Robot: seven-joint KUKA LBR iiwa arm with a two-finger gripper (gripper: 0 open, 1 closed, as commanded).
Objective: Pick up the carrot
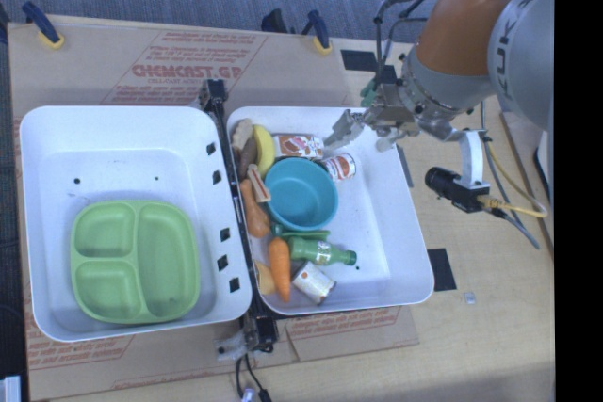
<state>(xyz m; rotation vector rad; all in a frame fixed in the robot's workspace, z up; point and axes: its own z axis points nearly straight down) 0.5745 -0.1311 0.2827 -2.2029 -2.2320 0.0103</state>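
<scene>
The carrot (279, 267) is orange and lies in the right bin (396, 231) near its front wall, pointing toward the front, between a green bottle (320, 251) and the bin's left wall. My gripper (341, 130) hovers over the back of the same bin, above a red-and-white can (341, 167). It is well behind and to the right of the carrot. Its fingers stand open with nothing between them.
A blue bowl (301, 193) sits mid-bin between gripper and carrot. A banana (264, 149), a second can (297, 146), an orange-brown vegetable (254, 212) and a small tin (312, 282) crowd the bin's left side. The left bin (57, 136) holds a green divided plate (137, 261).
</scene>
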